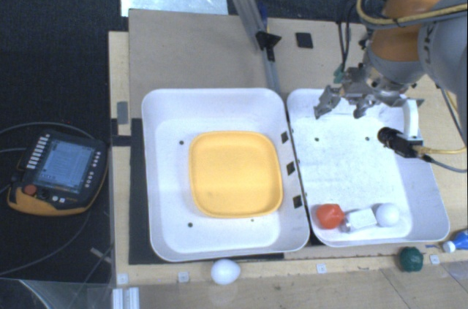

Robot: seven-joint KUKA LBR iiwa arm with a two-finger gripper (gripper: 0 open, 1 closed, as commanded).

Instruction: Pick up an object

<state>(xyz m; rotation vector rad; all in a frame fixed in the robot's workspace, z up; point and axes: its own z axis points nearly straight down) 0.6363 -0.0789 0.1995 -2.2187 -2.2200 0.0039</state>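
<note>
Gripper (344, 104) sits high in the right bin (351, 154), upper right of frame, fingers apart w/ nothing btwn them. Red object (328, 215) lies at the bin's bottom edge. Step: still reaching. Next: go down-frame, drop, squeeze.

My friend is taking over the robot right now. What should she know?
Gripper: open, holding nothing, up over the far end of the right bin.
Things to pick: an orange-red object, a white block and a white ball sit together along the near edge of the right bin.
The left bin holds a yellow plate.
Outside the bins, on the bench's near edge: a white egg-shaped thing and a dark green ball.
Done: nothing picked up yet.
Left: bring the gripper to one object, close on it and lift.
</note>
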